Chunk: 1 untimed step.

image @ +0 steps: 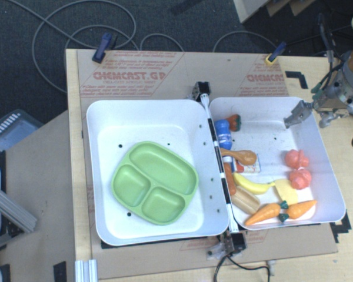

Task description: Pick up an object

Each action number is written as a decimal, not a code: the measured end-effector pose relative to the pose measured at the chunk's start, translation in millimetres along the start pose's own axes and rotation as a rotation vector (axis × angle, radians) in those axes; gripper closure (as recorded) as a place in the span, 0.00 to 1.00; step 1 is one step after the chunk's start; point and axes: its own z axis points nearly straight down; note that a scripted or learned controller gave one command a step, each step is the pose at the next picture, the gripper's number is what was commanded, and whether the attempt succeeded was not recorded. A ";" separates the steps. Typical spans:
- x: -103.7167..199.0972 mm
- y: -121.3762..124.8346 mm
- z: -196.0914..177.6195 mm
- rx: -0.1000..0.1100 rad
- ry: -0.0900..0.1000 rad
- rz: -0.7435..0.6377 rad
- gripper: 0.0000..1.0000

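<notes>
The claw (304,114) sits at about two o'clock over the right bin (332,184), its fingers spread with nothing between them. A carrot (262,214) lies at the bin's six o'clock edge with a banana (252,184) just above it, and two pink pieces (297,167) rest towards four o'clock. The left bin (100,128) on the counter (165,75) carries a green divided plate (155,182).

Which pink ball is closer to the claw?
The upper pink ball; it lies nearer the claw than the lower pink ball beside the yellow piece.
</notes>
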 end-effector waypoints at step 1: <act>-29.9 -5.0 142.3 -0.002 0.001 -0.002 0.00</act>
